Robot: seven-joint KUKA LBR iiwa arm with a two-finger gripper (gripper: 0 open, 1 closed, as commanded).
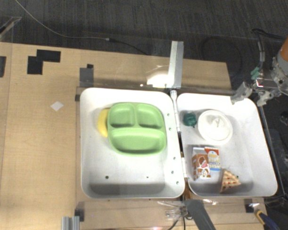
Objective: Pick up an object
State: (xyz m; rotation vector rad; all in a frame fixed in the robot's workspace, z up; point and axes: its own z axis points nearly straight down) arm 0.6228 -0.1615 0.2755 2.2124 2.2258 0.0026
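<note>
The right bin (pixel 256 154) holds a small teal object (pixel 189 119), a white round dish (pixel 215 124), a small printed carton (pixel 206 162) lying flat, and a toy pizza slice (pixel 229 180). In the left bin (pixel 92 167) a green divided plate (pixel 136 127) lies partly over a yellow object (pixel 102 122). My gripper (pixel 254 95) hangs over the right bin's far right corner, above and to the right of the white dish. Its fingers are spread, open, with nothing between them.
A metal upright post (pixel 176 66) stands behind the seam between the two bins. Cables run across the dark floor beyond the bench. The wooden bench top (pixel 34 146) stretches out to the left of the bins.
</note>
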